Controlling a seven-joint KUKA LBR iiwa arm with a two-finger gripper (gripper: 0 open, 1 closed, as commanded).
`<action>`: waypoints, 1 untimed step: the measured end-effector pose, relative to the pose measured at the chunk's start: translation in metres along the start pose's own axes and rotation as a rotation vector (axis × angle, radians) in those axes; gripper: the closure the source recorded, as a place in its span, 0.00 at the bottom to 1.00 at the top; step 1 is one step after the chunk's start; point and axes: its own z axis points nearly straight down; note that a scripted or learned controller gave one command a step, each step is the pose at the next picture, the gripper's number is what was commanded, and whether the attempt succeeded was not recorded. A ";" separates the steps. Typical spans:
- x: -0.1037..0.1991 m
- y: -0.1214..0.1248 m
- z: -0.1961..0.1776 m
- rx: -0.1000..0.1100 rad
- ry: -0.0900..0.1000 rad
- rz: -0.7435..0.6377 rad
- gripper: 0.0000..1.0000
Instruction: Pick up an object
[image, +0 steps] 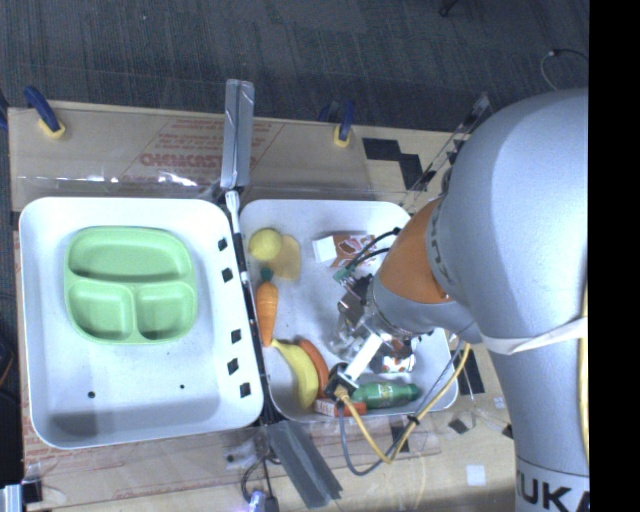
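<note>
- Dark carpet surrounds your bench (300, 150), which carries two white bins side by side.
- Left bin (40, 400): a green divided tray (130, 283) toward its 11 o'clock corner.
- Right bin (300, 215): a lemon (265, 243) at 10 o'clock, a carrot (267, 312) just below it along the 9 o'clock wall, a banana (298, 368) at 7 o'clock, touching a red-orange piece beside it.
- Green bottle (385, 394) lies flat along the 6 o'clock wall; a brown-and-white packet (338, 246) sits near 12 o'clock.
- Your arm (510, 220) reaches in from 3 o'clock; the pincer (352, 322) is down at the bin's centre among the objects.
- Pincer state: you cannot tell from this angle, nor whether anything is held.
</note>
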 end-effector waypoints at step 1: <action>0.003 0.064 -0.037 -0.004 0.002 -0.048 0.00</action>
